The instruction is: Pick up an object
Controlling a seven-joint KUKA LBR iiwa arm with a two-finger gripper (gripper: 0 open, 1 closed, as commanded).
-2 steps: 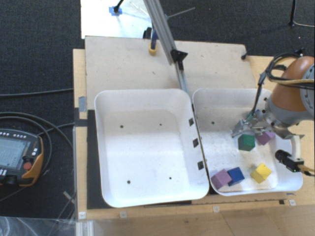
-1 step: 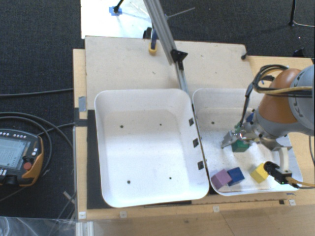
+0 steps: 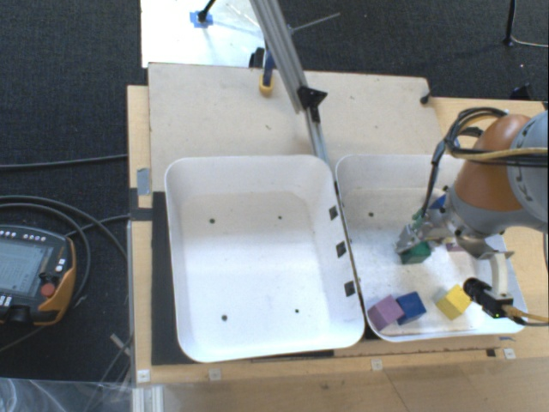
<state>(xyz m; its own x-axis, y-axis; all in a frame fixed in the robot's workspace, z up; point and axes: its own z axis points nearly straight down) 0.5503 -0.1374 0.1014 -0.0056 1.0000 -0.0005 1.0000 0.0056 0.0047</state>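
Right bin (image 3: 377, 178): purple block (image 3: 385, 310), blue block (image 3: 411, 305), yellow block (image 3: 453, 301) | jaws (image 3: 415, 245) at green block (image 3: 418, 251), grip unclear

bright, even overhead light; glare on bins (image 3: 257, 178); soft shadows; slightly soft focus

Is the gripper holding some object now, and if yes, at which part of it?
It cannot be told. The gripper is low in the right bin, right at a green object, but the contact is too small to make out.

No legible text, labels or numbers anywhere.
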